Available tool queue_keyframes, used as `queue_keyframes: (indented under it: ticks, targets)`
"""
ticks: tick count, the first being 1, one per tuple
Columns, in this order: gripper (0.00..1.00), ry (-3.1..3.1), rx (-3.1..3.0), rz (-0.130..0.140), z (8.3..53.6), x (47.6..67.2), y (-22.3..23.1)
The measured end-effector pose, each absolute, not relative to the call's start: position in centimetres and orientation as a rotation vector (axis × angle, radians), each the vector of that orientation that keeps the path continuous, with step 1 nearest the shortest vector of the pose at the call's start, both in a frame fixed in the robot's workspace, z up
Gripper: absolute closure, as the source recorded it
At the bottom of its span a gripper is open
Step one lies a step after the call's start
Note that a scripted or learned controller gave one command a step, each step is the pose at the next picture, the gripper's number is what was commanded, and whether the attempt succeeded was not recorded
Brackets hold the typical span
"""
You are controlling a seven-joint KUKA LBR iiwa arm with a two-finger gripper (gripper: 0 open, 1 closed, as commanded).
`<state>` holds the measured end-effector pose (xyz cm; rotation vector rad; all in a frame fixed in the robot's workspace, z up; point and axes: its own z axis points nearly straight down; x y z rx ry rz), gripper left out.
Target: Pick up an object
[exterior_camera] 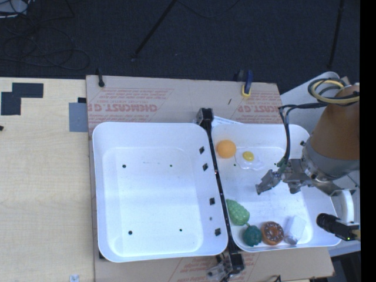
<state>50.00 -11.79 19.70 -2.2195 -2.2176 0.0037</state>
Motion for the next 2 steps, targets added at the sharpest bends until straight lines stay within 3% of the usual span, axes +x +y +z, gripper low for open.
queue_keyframes:
  ticks: [1, 2]
  targets:
    - [0.00, -2.228, -2.220, -0.002, 23.3, 55.4, -14.5]
    - [0.00, -2.225, -2.221, -0.001, 23.9, 60.1, -14.5]
